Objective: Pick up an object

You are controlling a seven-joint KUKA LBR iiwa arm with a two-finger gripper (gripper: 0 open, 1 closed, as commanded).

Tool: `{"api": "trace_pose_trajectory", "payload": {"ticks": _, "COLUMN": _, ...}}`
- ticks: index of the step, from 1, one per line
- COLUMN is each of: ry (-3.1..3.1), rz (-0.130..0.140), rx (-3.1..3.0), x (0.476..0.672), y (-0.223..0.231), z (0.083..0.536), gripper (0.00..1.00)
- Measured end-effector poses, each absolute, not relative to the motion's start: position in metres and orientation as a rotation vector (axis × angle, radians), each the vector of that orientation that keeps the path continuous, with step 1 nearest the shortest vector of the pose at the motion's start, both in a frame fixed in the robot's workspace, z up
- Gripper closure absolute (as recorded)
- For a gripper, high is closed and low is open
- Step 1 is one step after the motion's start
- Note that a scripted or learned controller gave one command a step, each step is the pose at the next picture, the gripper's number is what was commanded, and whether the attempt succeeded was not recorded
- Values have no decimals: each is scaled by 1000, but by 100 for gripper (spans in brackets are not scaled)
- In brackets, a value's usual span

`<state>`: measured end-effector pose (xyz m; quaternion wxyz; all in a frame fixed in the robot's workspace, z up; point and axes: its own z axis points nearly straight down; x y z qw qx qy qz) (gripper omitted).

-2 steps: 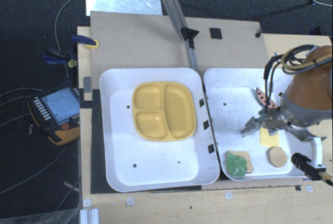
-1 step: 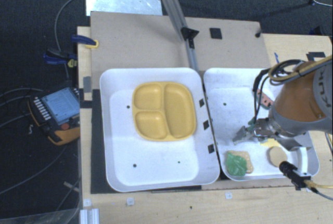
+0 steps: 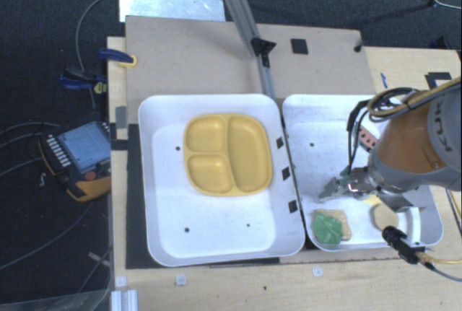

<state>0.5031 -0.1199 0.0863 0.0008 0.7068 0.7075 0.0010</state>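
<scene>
In the right bin, a green leafy piece on a tan slab lies near the front edge. A tan rounded object lies to its right, partly covered by my arm. My gripper hangs low over the bin floor, just above and behind the green piece in the view, pointing left. Nothing shows in it. The orange band of the wrist sits to its right and hides the bin's right side.
The left bin holds a yellow divided plate. A grey pole slants in from the top to the gap between the bins. A blue and orange device and cables lie left of the bench.
</scene>
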Motion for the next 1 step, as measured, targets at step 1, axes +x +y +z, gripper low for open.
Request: {"api": "trace_pose_trajectory", "payload": {"ticks": 1, "ry": 2212, "rz": 9, "rx": 2213, "x": 506, "y": -122, "z": 100, "gripper": 100}}
